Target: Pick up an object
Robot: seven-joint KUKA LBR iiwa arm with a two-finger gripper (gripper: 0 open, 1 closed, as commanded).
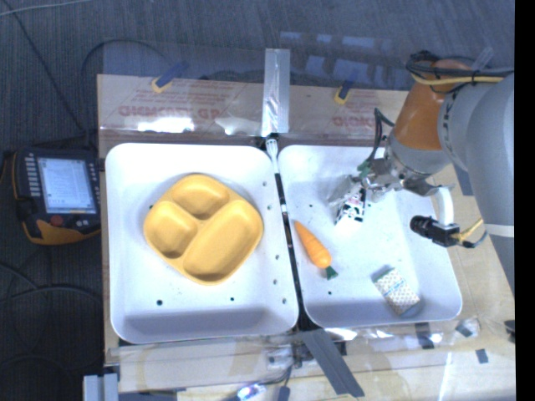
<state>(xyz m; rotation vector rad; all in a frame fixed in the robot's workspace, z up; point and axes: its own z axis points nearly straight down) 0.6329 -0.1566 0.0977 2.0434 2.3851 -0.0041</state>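
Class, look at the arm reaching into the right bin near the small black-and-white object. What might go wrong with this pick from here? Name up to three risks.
1. The gripper sits beside the small black-and-white object, which looks small and irregular; it may slip or get pushed away.
2. The carrot lies close by, so a nudged object could knock it.
3. The arm works near the right bin back wall, risking a scrape.

Robot lab: teach pendant point(57, 192), taped bench point(209, 107), carpet floor point(100, 15)
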